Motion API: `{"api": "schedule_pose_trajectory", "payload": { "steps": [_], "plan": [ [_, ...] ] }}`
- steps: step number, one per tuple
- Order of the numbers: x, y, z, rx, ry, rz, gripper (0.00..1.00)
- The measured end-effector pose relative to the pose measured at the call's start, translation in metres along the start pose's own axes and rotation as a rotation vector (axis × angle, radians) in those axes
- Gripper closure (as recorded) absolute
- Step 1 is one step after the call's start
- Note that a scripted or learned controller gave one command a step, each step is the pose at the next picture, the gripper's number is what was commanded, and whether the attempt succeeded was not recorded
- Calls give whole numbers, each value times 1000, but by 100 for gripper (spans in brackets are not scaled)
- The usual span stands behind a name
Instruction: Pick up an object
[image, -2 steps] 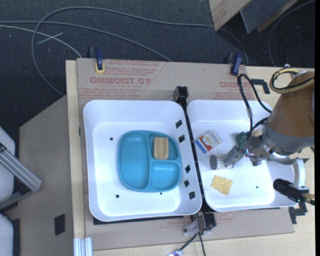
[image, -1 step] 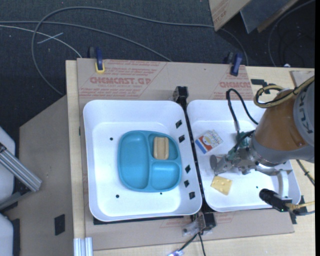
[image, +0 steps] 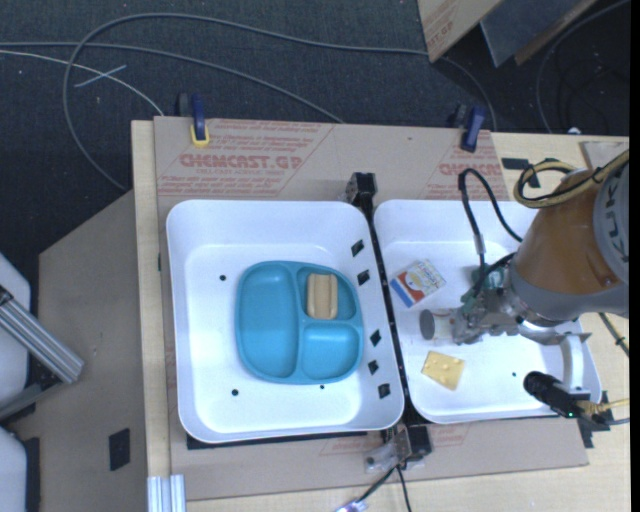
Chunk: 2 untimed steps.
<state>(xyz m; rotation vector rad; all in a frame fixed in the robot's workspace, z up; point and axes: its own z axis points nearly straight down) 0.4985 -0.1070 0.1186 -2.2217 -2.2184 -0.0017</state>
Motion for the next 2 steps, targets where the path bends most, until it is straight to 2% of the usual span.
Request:
{"api": "schedule_pose_trajectory", "payload": {
  "steps": [2],
  "plan": [
    [3,2,-89,-4,-3,-3,100]
  ]
}}
